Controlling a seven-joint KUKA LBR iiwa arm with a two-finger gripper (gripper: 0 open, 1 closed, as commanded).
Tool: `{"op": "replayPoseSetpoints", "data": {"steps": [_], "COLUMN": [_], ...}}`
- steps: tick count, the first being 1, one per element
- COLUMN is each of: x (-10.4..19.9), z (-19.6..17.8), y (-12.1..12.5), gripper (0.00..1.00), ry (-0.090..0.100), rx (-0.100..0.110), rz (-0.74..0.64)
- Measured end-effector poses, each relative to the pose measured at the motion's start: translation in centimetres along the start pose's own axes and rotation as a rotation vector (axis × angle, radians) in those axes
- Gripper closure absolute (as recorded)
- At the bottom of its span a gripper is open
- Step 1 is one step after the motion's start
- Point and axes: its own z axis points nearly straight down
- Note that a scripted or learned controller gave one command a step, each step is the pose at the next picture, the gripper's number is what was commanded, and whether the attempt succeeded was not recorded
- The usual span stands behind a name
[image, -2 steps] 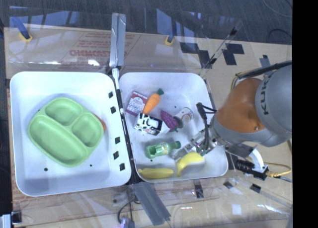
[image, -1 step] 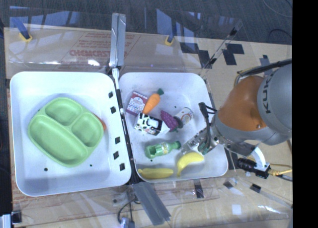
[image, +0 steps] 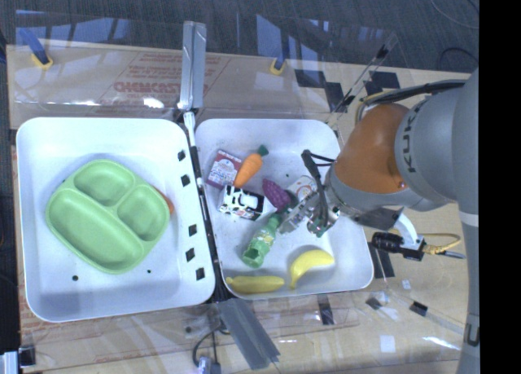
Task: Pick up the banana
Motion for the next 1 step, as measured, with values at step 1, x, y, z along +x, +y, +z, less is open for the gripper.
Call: {"op": "replayPoseSetpoints", "data": {"steps": [1], "x": [0.00], "z": [0.00], "y": [0.00], "gripper": [0.00], "ry": [0.000], "rx": [0.000], "rz": [0.000]}}
